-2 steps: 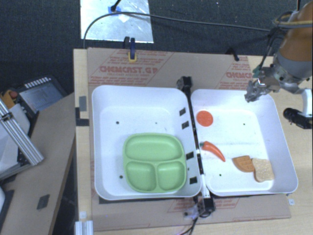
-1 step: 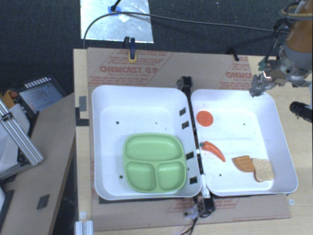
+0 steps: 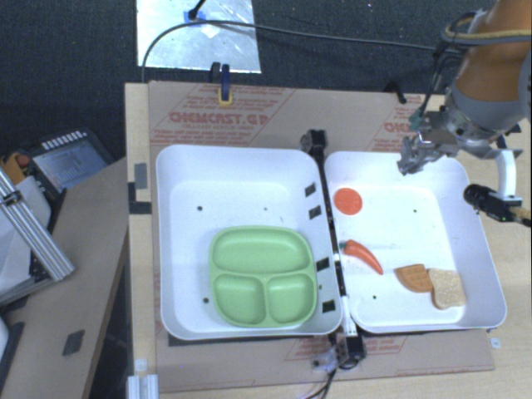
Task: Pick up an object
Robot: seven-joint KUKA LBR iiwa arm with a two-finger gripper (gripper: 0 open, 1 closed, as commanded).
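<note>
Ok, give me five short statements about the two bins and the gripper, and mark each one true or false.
1. The green divided plate lies in the left bin. True.
2. The orange-red round slice lies in the left bin. False: it is in the right bin, near the divider.
3. The gripper hangs over the far edge of the right bin with nothing between its fingers. True.
4. The red chili pepper rests on the green plate. False: it lies on the right bin's floor.
5. The two bread-like pieces sit in the right bin's near corner, touching each other. True.
</note>
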